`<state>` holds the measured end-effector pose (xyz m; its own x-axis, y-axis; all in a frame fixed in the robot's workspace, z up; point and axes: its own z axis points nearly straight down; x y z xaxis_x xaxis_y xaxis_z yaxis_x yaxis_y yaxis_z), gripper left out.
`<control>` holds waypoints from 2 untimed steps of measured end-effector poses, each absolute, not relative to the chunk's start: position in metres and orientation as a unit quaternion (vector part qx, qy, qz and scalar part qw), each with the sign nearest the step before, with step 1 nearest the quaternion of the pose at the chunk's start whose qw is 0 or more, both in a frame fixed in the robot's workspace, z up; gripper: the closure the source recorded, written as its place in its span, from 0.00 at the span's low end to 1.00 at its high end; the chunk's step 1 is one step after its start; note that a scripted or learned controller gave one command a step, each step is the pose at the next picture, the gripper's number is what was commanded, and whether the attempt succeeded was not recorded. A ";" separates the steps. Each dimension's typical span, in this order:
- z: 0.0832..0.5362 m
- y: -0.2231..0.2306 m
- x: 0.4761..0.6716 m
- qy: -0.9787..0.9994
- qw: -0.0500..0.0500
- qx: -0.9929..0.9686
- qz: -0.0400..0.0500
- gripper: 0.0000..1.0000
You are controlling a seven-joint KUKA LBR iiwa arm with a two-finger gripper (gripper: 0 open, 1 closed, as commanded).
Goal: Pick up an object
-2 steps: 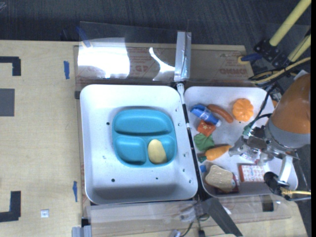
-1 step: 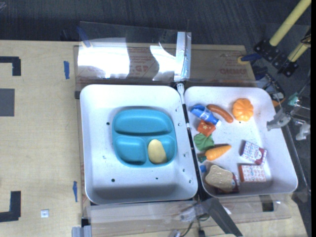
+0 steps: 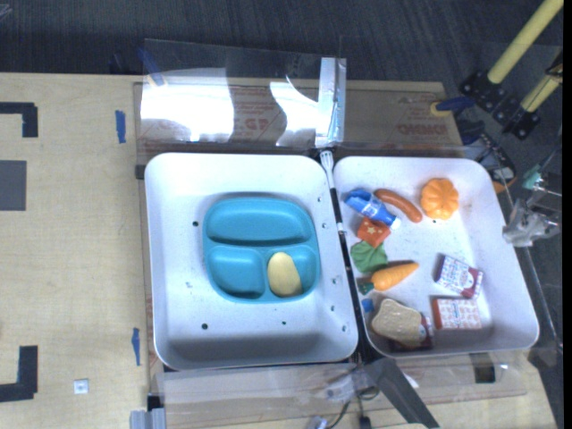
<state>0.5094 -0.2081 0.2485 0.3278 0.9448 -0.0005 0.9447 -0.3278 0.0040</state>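
1. Bread slice [image 3: 399, 321] sits at the near edge of the right bin [image 3: 511, 322], just beside two small cartons [image 3: 458, 294].
2. Behind them lie a carrot [image 3: 392, 275], a sausage [image 3: 398, 204] and a small orange pumpkin [image 3: 439, 197].
3. Over in the left bin [image 3: 172, 266], a blue tray [image 3: 257, 239] holds a yellow egg-like lump [image 3: 284, 273] in its near right compartment.
4. At the right edge, what may be the claw [image 3: 527, 223] shows; whether open or closed, cannot tell.

I work in a robotics lab. My wooden bench [image 3: 71, 266] carries black tape marks [image 3: 24, 119], two white bins [image 3: 170, 186] of toy food [image 3: 393, 275], a clear plastic screen [image 3: 232, 105] and loose cables [image 3: 340, 409].
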 end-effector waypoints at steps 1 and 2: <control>0.248 -0.208 0.509 0.580 0.001 0.815 0.001 0.00; 0.143 -0.183 0.550 0.573 -0.004 0.820 -0.003 0.00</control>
